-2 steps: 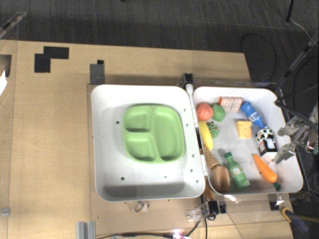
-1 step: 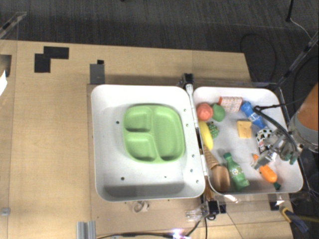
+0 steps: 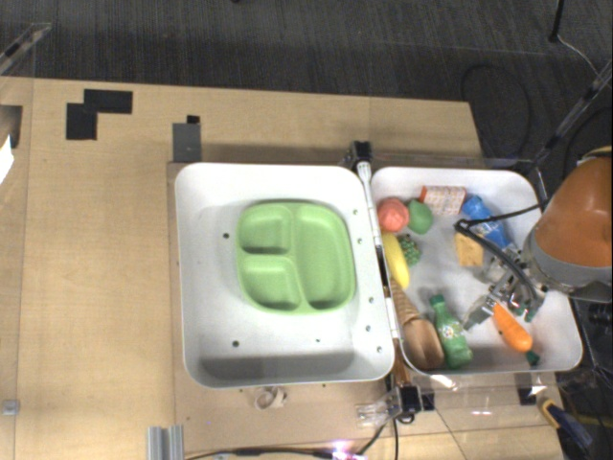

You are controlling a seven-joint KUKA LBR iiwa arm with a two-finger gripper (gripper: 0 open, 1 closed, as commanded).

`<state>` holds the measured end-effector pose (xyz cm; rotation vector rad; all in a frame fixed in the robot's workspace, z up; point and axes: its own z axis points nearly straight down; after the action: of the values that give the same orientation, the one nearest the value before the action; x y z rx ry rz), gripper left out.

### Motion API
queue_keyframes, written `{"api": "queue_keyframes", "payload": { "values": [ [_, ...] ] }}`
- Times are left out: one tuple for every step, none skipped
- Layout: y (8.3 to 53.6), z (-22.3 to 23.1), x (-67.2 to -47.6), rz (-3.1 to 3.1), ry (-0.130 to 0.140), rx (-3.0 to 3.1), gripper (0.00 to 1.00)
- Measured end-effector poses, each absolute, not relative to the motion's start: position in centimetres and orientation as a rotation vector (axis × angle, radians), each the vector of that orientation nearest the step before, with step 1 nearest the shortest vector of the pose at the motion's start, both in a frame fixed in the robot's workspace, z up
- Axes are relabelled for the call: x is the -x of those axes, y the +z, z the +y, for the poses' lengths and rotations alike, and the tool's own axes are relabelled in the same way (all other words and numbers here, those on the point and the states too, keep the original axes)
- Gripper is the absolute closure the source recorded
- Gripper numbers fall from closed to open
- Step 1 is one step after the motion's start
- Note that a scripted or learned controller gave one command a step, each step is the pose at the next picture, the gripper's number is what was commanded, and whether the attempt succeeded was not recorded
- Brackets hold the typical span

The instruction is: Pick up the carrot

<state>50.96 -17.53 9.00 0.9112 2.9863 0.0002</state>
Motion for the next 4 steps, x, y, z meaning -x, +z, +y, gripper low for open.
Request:
{"api": "queue_keyframes", "payload": {
  "values": [
    [9.0,-15.3,-50.5,3.067,-0.006,-0.566,0.0],
    [19.9,-20.9,-49.1,3.009,-0.004,-0.833,0.0],
    [13.5,-19.0,-48.9,3.088,0.001,-0.542,0.0],
    [9.0,-15.9,-53.4,3.064,0.0,-0.608,0.0]
  ]
}}
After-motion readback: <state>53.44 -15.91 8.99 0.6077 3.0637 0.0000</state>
